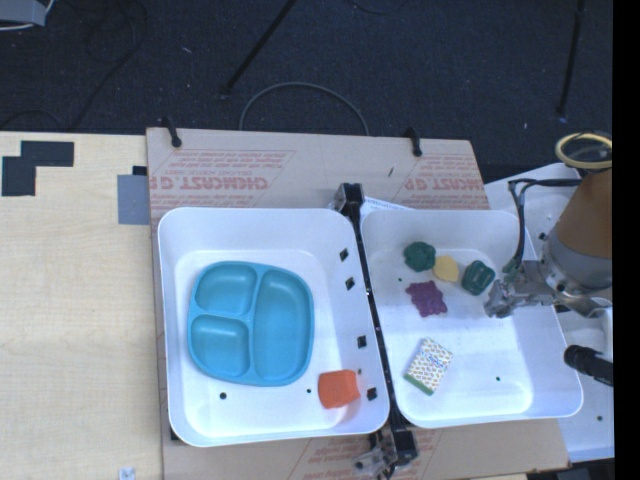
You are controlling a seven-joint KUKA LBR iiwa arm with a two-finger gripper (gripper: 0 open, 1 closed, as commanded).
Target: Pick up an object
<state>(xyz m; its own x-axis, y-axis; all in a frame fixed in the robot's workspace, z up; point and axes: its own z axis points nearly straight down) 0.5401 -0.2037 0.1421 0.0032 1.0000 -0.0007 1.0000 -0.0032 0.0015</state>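
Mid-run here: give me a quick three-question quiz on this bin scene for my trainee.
1. True or false: the blue divided plate lies in the right bin.
2. Which thing lies nearest the gripper? A) orange block B) dark green block C) patterned sponge
3. Fill in: the yellow piece sits between the green lump and the ____.

Key: 1 false, it lies in the left bin; 2 B; 3 dark green block.
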